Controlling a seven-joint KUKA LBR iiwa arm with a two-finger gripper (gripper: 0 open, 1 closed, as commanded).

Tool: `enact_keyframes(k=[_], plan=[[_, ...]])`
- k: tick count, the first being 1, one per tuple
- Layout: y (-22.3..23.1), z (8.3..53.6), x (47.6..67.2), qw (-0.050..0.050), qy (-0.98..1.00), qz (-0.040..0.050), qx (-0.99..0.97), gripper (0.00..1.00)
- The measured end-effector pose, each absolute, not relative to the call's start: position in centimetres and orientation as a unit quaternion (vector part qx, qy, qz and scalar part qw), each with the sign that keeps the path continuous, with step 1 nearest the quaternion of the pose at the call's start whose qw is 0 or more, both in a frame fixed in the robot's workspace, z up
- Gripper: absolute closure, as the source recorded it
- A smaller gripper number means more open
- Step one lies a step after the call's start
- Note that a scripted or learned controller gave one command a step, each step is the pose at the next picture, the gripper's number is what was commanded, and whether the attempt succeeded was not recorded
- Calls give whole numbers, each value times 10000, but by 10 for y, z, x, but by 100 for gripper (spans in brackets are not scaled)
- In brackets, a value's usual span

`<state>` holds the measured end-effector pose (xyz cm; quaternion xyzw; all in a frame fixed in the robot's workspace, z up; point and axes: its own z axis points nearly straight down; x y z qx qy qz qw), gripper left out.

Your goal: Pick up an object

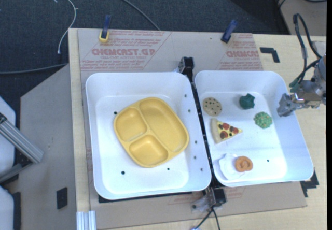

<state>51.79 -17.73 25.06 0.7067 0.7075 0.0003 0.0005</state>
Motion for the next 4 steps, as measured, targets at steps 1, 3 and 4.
enact_keyframes(k=[1,3,4], plan=[[-119,238,512,-25,7091,2,7051,100],[-9,234,499,-24,7097,7,7045,100],[52,238,493,-11,7097,7,7045,100]])
